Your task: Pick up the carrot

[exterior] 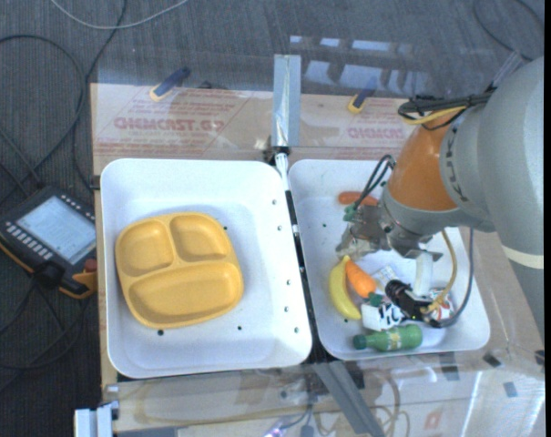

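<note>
A camera looks down at a slant on a table carrying two shallow white bins side by side. A grey robot arm with an orange band above its wrist reaches in from the right over the right bin.

Nearest the viewer, along the front of that bin, lies a green bottle on its side. Just behind it sits a small black and white toy, and beside that a yellow banana running front to back.

The carrot, short and orange, lies just right of the banana, touching or nearly touching it. Its long axis runs slantwise, from upper left to lower right.

The claw hangs just behind the carrot, a little to the right. From the claw, then, the carrot lies toward the front of the bin and slightly left, very near. Whether the claw is open or closed cannot be told; the wrist hides it. Nothing can be seen gripped.

A second small orange piece lies farther back, beyond the claw, near the bin's rear wall.

Well to the left of the claw, the left bin holds a yellow divided tray. At the far left, off the table, rests a handheld control pad.
</note>
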Robot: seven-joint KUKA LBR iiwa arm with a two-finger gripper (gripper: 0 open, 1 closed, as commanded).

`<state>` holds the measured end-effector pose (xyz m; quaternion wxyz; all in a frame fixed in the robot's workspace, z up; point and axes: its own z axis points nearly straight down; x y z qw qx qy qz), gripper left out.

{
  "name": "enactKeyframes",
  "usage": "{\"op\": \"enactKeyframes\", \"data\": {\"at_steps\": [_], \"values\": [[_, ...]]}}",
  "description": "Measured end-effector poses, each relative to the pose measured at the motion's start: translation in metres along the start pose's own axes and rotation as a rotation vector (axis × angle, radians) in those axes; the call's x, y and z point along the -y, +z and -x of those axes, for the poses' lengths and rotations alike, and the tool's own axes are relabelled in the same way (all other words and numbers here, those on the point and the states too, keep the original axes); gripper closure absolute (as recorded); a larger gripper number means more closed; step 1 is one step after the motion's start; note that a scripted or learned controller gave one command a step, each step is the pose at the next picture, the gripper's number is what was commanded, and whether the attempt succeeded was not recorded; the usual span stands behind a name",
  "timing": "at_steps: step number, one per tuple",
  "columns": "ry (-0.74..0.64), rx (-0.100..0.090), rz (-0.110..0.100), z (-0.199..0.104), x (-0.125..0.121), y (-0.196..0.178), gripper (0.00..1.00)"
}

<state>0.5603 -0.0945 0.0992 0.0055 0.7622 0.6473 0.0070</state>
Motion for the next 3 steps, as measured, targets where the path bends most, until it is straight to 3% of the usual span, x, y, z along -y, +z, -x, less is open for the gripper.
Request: {"op": "enactKeyframes", "data": {"at_steps": [1,2,3], "values": [[0.000,0.000,-0.001,0.000,0.000,0.000,0.00],[-0.002,-0.002,-0.007,-0.001,0.001,-0.006,1.00],[-0.247,0.001,-0.022,-0.065,0.036,-0.127,1.00]]}}
